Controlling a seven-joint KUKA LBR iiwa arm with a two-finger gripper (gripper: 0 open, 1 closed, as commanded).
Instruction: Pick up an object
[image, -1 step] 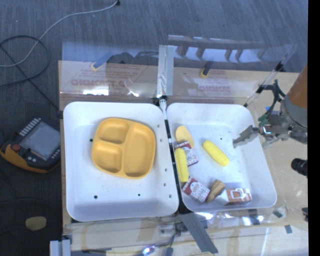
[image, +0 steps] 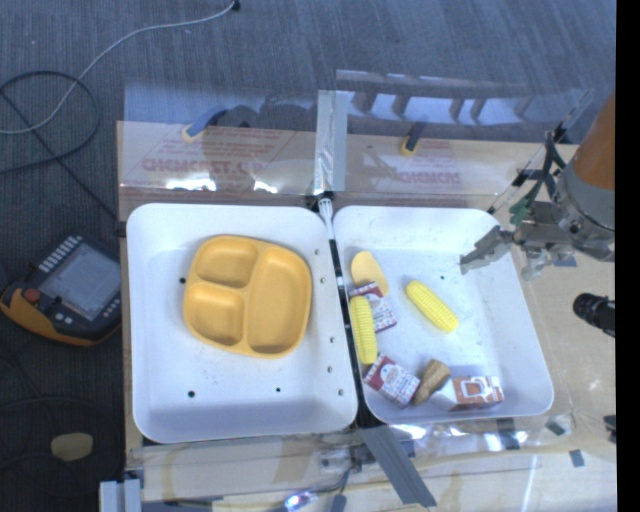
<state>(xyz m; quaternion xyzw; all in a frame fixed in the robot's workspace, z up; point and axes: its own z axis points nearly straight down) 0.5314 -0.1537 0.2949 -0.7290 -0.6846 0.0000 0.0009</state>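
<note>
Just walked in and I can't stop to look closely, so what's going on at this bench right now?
A robot arm is reaching in from the right, and its pincer hangs over the upper right part of the right bin. That bin holds two corn cobs, one in the middle and one along the left wall, plus some small snack packets. Nothing is between the pincer's fingers. The left bin holds a yellow divided plate.
</note>
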